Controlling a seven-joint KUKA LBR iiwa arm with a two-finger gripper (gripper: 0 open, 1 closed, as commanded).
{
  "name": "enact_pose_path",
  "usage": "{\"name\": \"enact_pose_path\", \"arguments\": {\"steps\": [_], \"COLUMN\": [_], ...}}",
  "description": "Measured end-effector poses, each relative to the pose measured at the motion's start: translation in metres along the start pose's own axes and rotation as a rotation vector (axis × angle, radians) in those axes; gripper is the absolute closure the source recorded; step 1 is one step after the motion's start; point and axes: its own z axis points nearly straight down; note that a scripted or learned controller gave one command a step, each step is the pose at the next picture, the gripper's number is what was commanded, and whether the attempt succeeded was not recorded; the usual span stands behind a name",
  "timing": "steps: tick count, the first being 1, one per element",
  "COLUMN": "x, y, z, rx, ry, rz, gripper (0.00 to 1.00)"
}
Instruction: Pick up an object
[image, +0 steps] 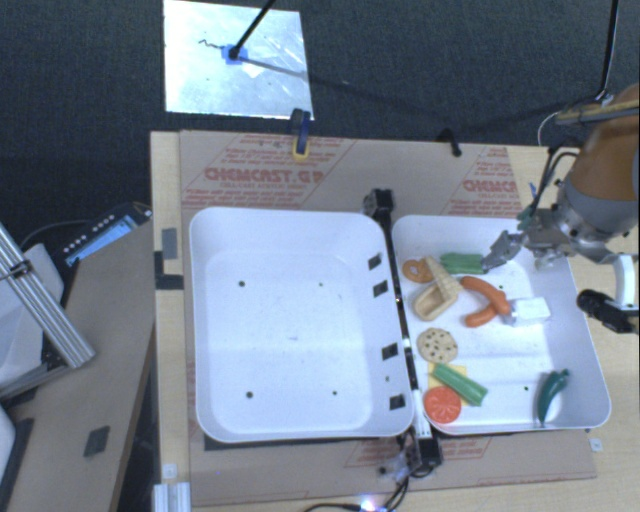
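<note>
One gripper (503, 250) hangs above the right bin (590, 375), its finger spread too blurred to tell, with nothing visibly held. Just beside its tip lies a green toy vegetable (461, 263); nearby rest a pretzel (416, 270), an orange sausage (483, 300), a cookie (437, 345) and a tomato (442, 404). Beside it stands the left bin (290, 320).

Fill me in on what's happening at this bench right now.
A robot arm reaches in from the right over the right bin, which holds a scatter of toy food. Its gripper hangs above the bin's far side, close to a green piece and an orange sausage. Nothing shows between its fingers, so no object is picked up yet. A cookie, a tomato and a green pepper lie nearer the front. The left bin sits beside it.
</note>
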Motion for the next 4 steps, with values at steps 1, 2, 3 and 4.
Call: {"name": "enact_pose_path", "arguments": {"steps": [1,2,3,4], "x": [0.015,0.016,0.076,0.116], "y": [-0.002,-0.003,0.022,0.060], "z": [0.084,0.076,0.095,-0.005], "rx": [-0.012,-0.009,-0.001,-0.008], "ry": [-0.005,-0.002,0.002,0.001], "rz": [0.000,-0.001,-0.007,-0.005], "gripper": [0.00,1.00,1.00,1.00]}}
